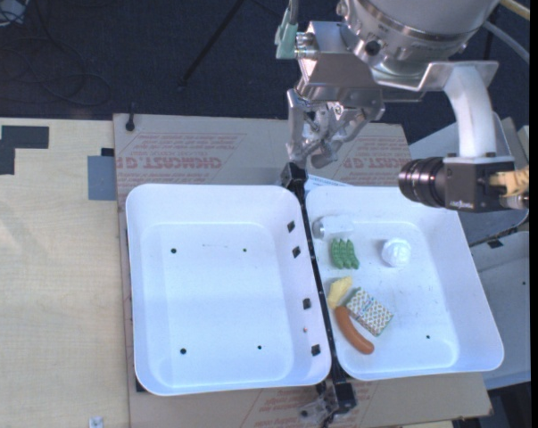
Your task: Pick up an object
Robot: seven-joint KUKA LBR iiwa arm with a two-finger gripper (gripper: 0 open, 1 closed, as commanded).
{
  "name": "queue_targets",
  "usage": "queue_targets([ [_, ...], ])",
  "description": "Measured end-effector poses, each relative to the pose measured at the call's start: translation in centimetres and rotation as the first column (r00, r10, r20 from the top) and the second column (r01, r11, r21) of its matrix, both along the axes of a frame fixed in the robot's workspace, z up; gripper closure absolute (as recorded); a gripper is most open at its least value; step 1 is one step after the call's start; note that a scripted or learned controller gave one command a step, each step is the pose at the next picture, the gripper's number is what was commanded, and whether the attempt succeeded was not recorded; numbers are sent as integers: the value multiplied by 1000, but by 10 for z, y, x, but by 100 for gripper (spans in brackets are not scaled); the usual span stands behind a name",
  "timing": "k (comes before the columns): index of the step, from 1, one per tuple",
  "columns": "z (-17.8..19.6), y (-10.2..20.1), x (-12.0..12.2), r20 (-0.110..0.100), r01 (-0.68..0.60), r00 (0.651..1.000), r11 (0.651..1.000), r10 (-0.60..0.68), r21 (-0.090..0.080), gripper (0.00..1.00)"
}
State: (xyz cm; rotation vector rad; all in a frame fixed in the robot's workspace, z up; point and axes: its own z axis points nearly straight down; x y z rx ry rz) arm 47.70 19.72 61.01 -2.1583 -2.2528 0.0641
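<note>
Above the right bin's [483, 346] far edge, hand [320, 150] of unreadable opening, holding nothing visible; sausage [353, 330], checkered block [370, 311] and banana [339, 290] touching, risking a jammed or double grab.

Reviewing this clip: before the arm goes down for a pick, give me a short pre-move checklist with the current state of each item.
1. Things to pick lie in the right bin: ok, a green piece, white cap, yellow piece, patterned block and orange sausage.
2. Claw carries nothing: ok, nothing between its fingers.
3. Claw above a target: not ok, it hangs over the bins' back edge.
4. Targets spaced apart: not ok, block, sausage and yellow piece crowd together.
5. White cap stands apart: ok.
</note>
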Motion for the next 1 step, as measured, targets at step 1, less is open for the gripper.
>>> queue_targets([
  [1,9,1,0,-5,-4,1000,1000,4,-1,100],
])
